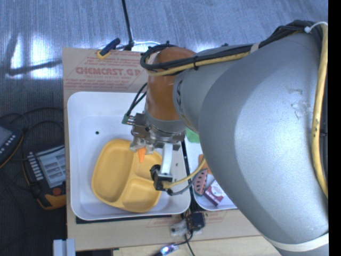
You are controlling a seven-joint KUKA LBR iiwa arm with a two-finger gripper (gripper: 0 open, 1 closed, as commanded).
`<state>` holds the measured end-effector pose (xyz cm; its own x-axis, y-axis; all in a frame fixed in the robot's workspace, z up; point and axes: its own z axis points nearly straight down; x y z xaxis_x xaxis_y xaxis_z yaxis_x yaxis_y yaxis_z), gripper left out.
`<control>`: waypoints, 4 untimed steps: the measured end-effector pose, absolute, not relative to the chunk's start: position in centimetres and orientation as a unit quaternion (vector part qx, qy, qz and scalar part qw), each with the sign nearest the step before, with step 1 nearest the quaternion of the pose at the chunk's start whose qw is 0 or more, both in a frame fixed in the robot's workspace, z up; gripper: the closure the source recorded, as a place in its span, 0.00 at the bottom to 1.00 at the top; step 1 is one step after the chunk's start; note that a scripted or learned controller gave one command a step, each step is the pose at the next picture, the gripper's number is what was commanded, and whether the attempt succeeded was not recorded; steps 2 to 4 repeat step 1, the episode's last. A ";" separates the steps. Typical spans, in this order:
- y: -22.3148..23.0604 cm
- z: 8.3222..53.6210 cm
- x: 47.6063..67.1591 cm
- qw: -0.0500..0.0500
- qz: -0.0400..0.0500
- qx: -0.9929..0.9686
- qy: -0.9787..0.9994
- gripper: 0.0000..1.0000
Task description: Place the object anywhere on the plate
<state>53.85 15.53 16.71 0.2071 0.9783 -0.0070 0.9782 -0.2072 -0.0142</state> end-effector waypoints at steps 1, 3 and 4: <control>15.3 17.1 54.1 0.001 0.004 -0.778 -0.628 0.00; 15.3 17.1 54.1 0.001 0.004 -0.778 -0.628 0.00; 15.3 17.1 54.1 0.001 0.004 -0.778 -0.628 0.00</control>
